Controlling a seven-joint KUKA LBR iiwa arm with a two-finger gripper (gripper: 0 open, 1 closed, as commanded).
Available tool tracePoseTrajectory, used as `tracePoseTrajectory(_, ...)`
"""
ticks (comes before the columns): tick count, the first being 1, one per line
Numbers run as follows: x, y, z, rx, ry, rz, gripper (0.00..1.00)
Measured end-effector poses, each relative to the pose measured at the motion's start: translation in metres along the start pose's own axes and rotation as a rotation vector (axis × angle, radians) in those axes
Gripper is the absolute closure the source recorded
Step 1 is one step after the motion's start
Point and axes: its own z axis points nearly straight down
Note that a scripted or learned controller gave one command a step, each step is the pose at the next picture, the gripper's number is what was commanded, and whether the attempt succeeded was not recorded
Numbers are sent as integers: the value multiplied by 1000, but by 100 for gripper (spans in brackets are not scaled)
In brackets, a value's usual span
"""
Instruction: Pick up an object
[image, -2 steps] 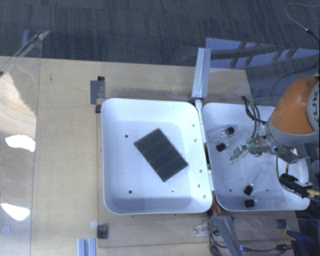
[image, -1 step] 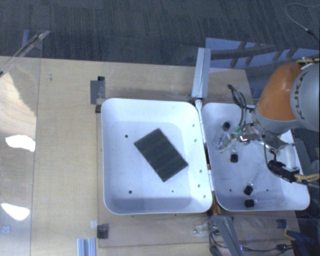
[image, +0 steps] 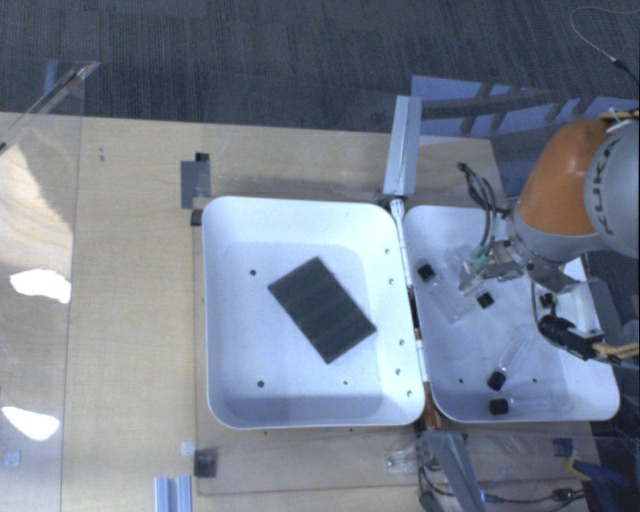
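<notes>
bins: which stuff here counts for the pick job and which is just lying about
For the job:
- dark flat pad in the left bin
- small black pieces in the right bin
- claw over the right bin

Just lying about:
- metal post
- black bracket
- wooden bench

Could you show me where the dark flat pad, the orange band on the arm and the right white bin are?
dark flat pad (image: 322, 309), camera view, middle of its top face.
orange band (image: 556, 183), camera view, its rounded orange surface.
right white bin (image: 600, 399), camera view, bare floor near its right wall.
</notes>
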Motion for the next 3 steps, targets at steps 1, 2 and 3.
tracePoseTrajectory(1, -4, 3, -119, 2, 0, -35, 100)
tracePoseTrajectory(2, 1, -12, -68, 5, 1, -143, 100)
tracePoseTrajectory(3, 0, -13, -49, 5, 2, -235, 100)
